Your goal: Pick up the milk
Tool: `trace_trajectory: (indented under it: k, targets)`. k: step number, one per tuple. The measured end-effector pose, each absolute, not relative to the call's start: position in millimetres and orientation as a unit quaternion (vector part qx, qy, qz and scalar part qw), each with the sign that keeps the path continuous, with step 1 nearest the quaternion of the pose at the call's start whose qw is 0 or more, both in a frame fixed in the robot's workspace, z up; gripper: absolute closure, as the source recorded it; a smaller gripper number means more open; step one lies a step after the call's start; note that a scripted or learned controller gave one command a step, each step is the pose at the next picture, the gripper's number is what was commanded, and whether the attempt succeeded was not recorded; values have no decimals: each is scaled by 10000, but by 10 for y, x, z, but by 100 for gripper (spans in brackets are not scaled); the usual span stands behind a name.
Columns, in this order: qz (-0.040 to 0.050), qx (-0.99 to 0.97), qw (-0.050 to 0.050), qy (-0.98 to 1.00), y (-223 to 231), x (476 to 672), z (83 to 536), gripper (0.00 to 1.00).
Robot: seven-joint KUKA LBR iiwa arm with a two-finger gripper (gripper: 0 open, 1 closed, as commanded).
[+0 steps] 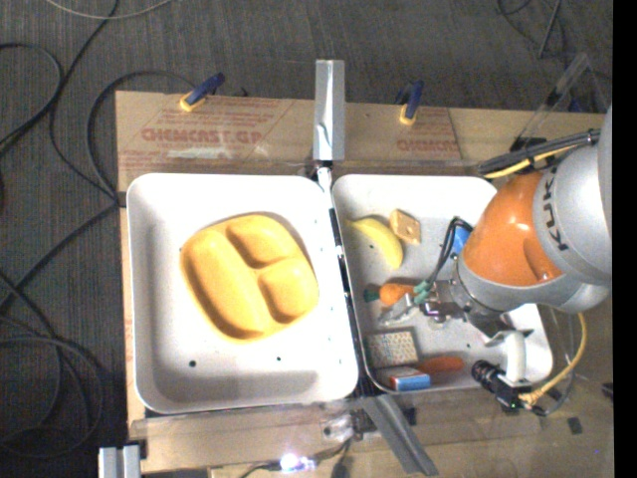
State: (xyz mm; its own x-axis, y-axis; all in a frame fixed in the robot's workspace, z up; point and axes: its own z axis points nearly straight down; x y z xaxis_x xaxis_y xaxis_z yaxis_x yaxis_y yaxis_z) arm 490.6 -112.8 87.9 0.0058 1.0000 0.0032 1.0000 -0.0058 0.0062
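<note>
**Task status.** The pick is not yet done. The end effector (pixel 406 305) sits low in the right bin (pixel 418 179), towards the middle of it, just beside a small orange item (pixel 395 293). Nothing is visibly held. The view does not show whether the end effector is apart or together, so its state cannot be told.

**Location of the milk.** The milk (pixel 407 378) is judged to be the small white and blue carton lying flat at the side of the right bin nearest the counter's near edge. The identification is tentative, as the label is too small to read. The carton lies apart from the end effector, with a patterned square block (pixel 391 347) between the two. An orange-red item (pixel 444 364) lies just beside the carton.

**Work outstanding.** By this judgement, the reach to the carton, the grasp and the lift all lie ahead.

**Other contents.** A banana (pixel 378 239) and a tan cracker-like piece (pixel 405 226) lie on the far side of the right bin. The left bin (pixel 149 267) holds a yellow divided plate (pixel 251 275).

**Surface and room.**
- The counter (pixel 139 137) is a pale board with faded red print.
- Two clamps (pixel 201 92) (pixel 408 103) grip its far edge.
- A metal bar (pixel 329 108) crosses the far edge in line with the gap between the bins.
- The floor (pixel 60 297) is dark carpet, with loose cables beyond the counter's left and far edges.
</note>
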Motion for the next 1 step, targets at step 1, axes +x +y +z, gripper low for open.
trace_trajectory:
  k: [1]
  targets:
    - [0, 6824, -13, 7309, -1535, 4838, 1283, 0]
